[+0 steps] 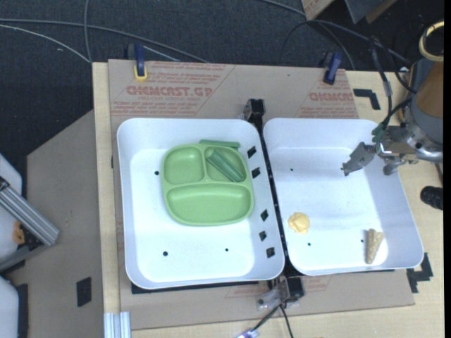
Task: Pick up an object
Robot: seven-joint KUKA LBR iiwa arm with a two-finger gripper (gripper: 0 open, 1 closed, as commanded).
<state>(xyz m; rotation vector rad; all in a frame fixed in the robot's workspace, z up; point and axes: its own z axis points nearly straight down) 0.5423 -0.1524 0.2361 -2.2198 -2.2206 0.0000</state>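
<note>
My gripper (369,163) hangs over the upper right part of the right bin (331,136), its two dark fingers spread open with nothing between them. A small yellow lump (299,222) lies near that bin's lower left, well below and left of the gripper. A tan cone-shaped piece (373,245) rests by the bin's lower right corner, below the gripper. In the left bin (141,189) sits a green divided plate (204,206) with a dark green object (225,164) in its upper right compartment.
A black divider with clips (262,189) runs between the two bins. Both bins stand on a cardboard sheet (176,83) held by blue clamps (140,67) at the back. Cables cross the dark floor behind.
</note>
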